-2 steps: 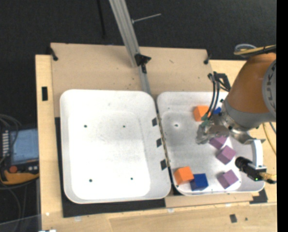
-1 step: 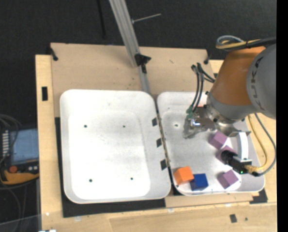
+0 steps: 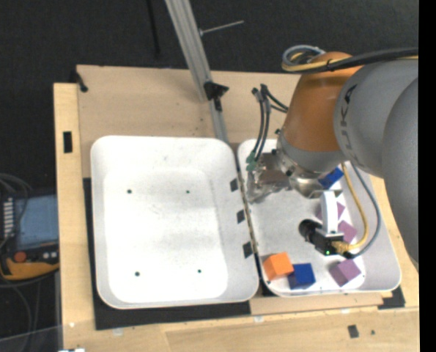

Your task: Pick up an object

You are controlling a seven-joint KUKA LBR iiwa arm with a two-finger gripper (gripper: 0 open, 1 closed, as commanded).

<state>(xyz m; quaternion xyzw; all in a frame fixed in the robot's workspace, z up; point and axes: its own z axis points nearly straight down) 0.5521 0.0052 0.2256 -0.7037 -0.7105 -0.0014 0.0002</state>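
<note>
The right bin [image 3: 382, 270] holds several small objects. An orange block [image 3: 278, 265], a blue block [image 3: 302, 276] and a purple block [image 3: 344, 272] lie along its near edge. A white and purple piece [image 3: 336, 213] and another blue piece [image 3: 332, 178] lie further back, partly under the arm. My gripper [image 3: 256, 187] hangs low at the left side of the right bin, close to the wall between the bins and well behind the orange block. I see nothing held in it.
The left bin [image 3: 163, 218] is a wide white tray beside the right one. A slanted metal pole [image 3: 196, 57] rises behind the bins. Cables and a black fitting [image 3: 314, 233] hang off the wrist over the right bin.
</note>
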